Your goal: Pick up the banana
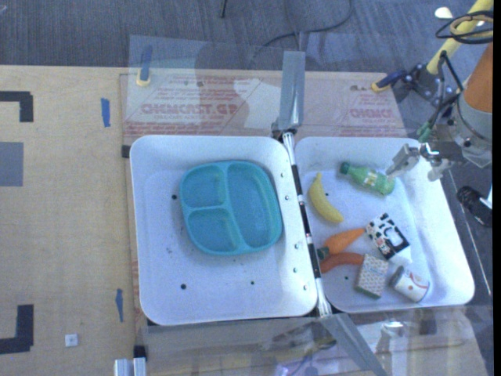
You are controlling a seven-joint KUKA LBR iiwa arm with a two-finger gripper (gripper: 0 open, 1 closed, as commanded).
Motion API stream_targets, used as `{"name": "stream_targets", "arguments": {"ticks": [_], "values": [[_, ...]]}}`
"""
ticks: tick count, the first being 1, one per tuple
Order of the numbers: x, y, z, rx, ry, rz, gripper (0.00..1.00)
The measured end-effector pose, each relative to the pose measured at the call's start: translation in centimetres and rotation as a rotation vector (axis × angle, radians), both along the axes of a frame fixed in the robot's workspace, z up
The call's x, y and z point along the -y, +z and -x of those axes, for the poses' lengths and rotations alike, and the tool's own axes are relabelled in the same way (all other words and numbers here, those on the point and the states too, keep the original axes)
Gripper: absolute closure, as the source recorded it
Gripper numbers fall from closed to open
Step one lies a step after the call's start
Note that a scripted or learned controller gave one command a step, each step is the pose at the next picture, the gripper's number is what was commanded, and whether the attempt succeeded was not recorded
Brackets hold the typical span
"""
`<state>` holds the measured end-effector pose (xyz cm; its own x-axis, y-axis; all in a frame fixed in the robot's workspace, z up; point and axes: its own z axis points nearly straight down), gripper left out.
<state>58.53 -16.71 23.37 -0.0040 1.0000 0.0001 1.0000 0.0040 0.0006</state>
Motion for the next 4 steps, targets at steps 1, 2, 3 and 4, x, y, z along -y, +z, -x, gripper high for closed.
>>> {"name": "stream_targets", "arguments": {"ticks": [1,2,3,4], "values": [[-4.9,-11.0,1.8,0.001,0.141,0.000,0.00],[-12.4,-4.8,-2.5,0.004,0.420,0.001,0.00],[-10.4,-4.9,2.6,0.001,0.484,0.000,0.00],[-12.9,-4.9,3.8,0.000,0.499,0.000,0.00]]}}
